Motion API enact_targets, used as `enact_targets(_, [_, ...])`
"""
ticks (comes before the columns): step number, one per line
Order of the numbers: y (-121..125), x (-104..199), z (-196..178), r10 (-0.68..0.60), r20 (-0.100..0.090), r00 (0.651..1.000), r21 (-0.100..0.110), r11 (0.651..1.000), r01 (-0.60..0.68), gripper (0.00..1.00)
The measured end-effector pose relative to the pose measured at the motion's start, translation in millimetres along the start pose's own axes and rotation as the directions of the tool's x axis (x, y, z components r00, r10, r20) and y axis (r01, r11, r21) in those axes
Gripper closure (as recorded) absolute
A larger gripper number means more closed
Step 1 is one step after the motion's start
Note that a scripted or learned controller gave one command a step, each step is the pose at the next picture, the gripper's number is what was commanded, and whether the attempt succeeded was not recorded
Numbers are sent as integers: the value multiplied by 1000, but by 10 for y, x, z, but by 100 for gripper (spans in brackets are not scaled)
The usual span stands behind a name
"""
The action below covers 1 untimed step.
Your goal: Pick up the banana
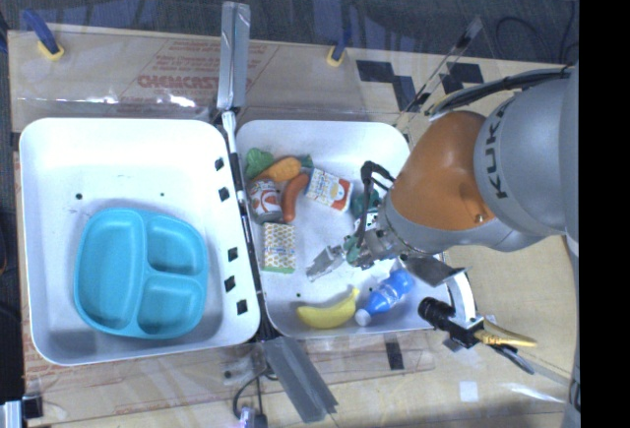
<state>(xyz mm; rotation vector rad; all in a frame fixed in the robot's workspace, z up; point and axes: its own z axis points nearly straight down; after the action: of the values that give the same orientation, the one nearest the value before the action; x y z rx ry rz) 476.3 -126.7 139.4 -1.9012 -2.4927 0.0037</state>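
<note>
The arm (492, 175) enters from the right, and its orange band and grey wrist cover the right-hand part of the right bin (325, 136), hiding whatever lies beneath. The gripper (330, 262) sits low over the middle of that bin; its metal parts are small and blurred against the white floor, so whether it is wide or narrow cannot be determined, and no object is seen in it. One banana (330, 311) lies on the floor of the right bin at its near edge, just left of one blue bottle (386, 295), and near the gripper but apart from it. At the far left of the same bin is a cluster: one green item (259, 162), one orange item (283, 170), one reddish sausage-shaped item (294, 197), one round can (265, 201) and one small white carton (328, 189) with a red and green label whose print is too small to read. One flat patterned packet (280, 246) lies nearer, by the left wall. The left bin (59, 160) holds one blue three-compartment tray (143, 271). Two bins stand side by side on the tabletop (118, 72). The letters "KUKA" are partly legible on the arm; red print on the far sheet is not readable.
</note>
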Motion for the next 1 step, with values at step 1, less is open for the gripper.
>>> enact_targets(1, [-50,-197,501,-450,0,893,-1,893,450,0])
